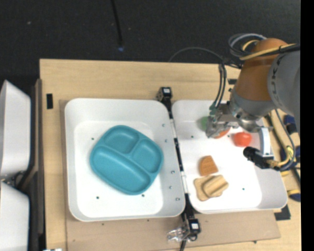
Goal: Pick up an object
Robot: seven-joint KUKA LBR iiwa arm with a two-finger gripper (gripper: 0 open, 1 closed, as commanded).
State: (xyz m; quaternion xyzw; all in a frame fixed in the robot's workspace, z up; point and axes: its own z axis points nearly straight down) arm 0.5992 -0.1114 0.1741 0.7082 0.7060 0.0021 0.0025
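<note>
My gripper (217,128) hangs low over the far left part of the right bin (261,197). A small green thing (203,123) shows just left of it, and a bit of red-orange peeks out beneath it. A red-orange object (243,138) lies just right of the gripper. Nearer the front lie an orange-brown piece (208,165) and a tan block (211,186), touching each other. I see nothing held in the gripper.
The left bin (78,203) holds a teal divided plate (126,159) in its middle. A ridge with small clamps (175,140) separates the two bins. The arm's grey and orange body (261,82) covers the right bin's far right corner.
</note>
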